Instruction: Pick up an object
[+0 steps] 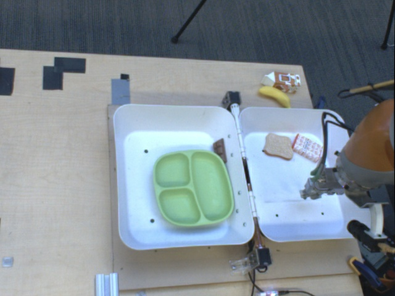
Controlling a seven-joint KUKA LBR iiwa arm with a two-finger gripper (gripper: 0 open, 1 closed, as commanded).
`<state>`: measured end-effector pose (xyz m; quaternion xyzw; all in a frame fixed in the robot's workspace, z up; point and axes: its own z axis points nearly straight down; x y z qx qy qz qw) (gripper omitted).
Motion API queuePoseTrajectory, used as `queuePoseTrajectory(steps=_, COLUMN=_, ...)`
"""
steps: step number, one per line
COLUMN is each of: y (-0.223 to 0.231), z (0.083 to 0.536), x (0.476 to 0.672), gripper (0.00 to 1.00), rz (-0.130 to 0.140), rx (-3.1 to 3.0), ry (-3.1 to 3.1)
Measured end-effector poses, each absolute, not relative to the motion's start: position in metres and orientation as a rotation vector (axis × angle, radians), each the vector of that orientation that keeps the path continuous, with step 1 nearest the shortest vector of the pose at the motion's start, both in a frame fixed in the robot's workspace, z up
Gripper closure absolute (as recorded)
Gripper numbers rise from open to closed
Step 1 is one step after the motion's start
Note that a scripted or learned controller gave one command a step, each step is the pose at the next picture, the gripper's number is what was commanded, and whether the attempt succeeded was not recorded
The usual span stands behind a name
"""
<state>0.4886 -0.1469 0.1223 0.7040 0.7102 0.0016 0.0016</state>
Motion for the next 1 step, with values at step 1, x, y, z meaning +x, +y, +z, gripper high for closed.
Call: queuePoseTrajectory(steps=1, y=-0.1469, z=0.1222, x=0.4886, gripper=0.0, rz=0.005, rx=2.21, ry=2.228)
